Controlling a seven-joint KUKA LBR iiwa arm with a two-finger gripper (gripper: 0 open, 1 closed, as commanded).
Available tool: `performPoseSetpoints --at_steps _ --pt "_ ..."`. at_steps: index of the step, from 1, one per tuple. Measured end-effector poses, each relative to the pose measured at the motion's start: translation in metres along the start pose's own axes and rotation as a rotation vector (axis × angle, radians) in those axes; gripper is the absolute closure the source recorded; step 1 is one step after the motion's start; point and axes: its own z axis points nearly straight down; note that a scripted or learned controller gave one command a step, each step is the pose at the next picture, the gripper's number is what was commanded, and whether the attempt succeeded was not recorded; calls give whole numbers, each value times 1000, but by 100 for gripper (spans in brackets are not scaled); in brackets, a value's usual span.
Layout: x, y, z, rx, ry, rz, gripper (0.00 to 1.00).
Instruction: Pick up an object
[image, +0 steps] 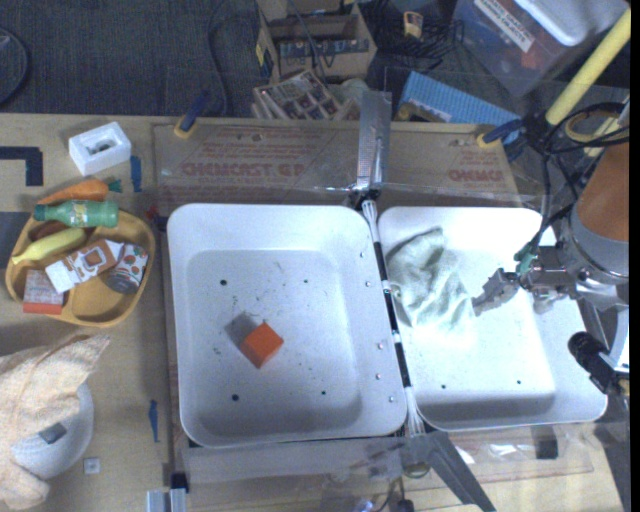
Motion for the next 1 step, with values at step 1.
performPoseSetpoints --at_steps 1 --pt "14 91 154 -9 -2 -186 0"
